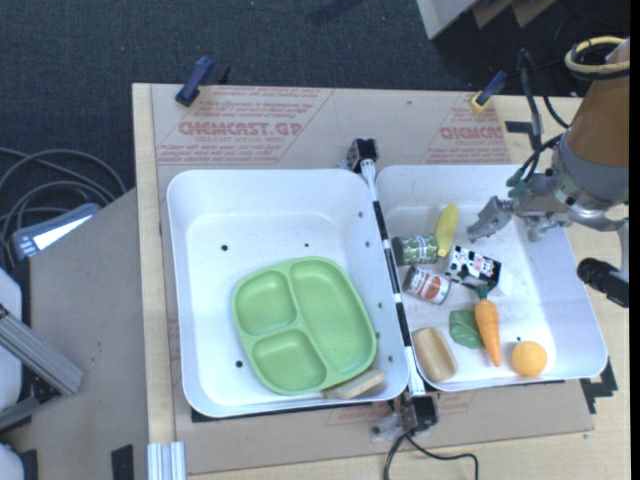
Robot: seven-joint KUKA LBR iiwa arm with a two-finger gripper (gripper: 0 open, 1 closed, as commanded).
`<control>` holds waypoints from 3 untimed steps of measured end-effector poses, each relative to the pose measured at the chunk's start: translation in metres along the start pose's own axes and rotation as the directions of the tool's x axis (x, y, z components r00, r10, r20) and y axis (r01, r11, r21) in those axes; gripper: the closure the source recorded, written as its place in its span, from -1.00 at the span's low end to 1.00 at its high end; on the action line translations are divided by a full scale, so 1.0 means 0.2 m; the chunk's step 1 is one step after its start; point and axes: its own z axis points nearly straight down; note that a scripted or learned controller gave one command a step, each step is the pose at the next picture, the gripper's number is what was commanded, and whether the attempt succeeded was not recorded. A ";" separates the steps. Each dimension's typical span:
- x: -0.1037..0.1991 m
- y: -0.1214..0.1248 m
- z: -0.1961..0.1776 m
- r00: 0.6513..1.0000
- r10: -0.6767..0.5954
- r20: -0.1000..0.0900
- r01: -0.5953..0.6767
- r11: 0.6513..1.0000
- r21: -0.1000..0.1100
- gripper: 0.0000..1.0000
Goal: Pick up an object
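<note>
While the arm [600, 138] reaches in from the right, its gripper [515, 218] hangs over the upper part of the right bin [590, 318], with one grey finger [487, 218] pointing left toward the bin's middle and the other [545, 226] further right; the two are spread apart and nothing sits between them. All the small things lie in that bin, mostly along its left half. A yellow banana [446, 230], short and slightly curved, lies upright near the top, just left of the gripper. Beside it to the left is a small can with a green label [420, 249], lying on its side close to the divider. Just below is a second can with a red and white label [429, 286], also on its side. A small black-and-white spotted toy [473, 266] sits to the right of the cans. Under it, an orange carrot [487, 330] points toward the near edge, touching a dark green leafy piece [464, 328]. A tan bread roll [434, 353] rests at the near left corner, and a round orange [529, 357] sits near the front right. The left bin [200, 208] holds a light green divided plate [303, 322], with a beige block [355, 386] tucked at its near edge.
</note>
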 end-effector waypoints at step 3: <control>0.19 0.45 0.60 1.000 -0.001 0.004 0.002 1.000 -0.009 1.00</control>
